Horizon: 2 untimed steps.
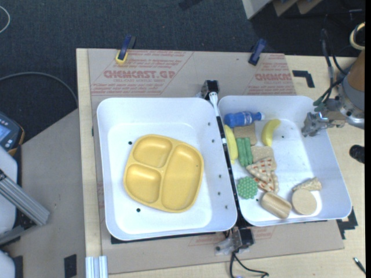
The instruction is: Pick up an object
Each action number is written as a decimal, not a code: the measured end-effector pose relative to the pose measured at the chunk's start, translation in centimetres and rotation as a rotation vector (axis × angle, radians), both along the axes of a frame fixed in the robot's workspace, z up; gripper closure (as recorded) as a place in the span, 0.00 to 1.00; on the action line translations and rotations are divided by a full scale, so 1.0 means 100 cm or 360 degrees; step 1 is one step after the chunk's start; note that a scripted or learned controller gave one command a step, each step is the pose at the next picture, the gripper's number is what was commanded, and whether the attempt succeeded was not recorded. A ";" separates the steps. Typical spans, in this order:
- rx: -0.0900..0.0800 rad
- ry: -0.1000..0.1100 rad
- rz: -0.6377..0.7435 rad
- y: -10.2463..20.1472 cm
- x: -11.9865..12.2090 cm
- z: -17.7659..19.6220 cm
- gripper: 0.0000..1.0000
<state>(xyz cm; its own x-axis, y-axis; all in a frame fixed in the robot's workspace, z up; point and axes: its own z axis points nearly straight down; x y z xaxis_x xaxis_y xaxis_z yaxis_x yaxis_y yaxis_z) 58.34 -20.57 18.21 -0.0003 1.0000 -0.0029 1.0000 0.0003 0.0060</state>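
The right white bin (324,155) holds several toy foods. A blue bottle (242,119) lies at its far left, and a yellow banana (269,131) lies just right of it. A long yellow piece (231,142), a green ridged piece (245,152) and a tan block (244,131) sit along the left wall. Nearer the front are a pizza slice (264,172), a green round piece (247,187), a brown roll (275,205) and a pale round biscuit (305,201). My gripper (313,124) hangs over the bin's far right part, with nothing seen in it.
The left white bin (110,126) holds a yellow divided plate (163,172). A black divider with a clamp (210,89) runs between the bins. Blue clips (124,48) hold the cardboard sheet at the back. Cables hang at the far right.
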 end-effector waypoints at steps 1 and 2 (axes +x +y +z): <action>0.0000 0.0001 0.0000 0.000 0.001 0.045 1.00; 0.0002 0.0003 0.0004 0.042 0.013 0.050 1.00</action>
